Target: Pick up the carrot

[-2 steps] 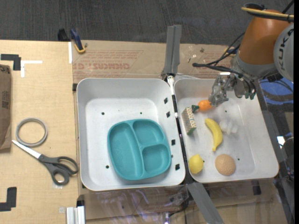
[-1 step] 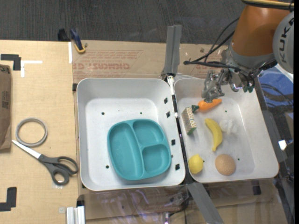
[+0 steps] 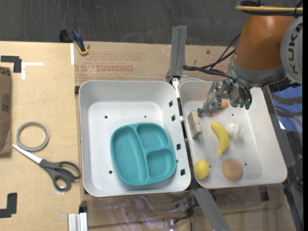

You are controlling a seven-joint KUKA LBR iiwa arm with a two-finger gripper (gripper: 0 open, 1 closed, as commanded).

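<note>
Carrot (image 3: 224,104) shows as a small orange patch at the far side of the right bin (image 3: 269,143), right at the gripper (image 3: 217,103). Nearest in that bin sit a lemon (image 3: 201,169) and a brown egg-like ball (image 3: 232,169), then a banana (image 3: 221,136), a white lump (image 3: 234,129) and a spotted block (image 3: 195,124) by the dividing wall. The left bin (image 3: 91,129) carries a teal divided plate (image 3: 143,153). Whether the fingers are wide, narrow or clamped on the carrot I cannot tell; the arm is low, probably for the grasp.
</note>
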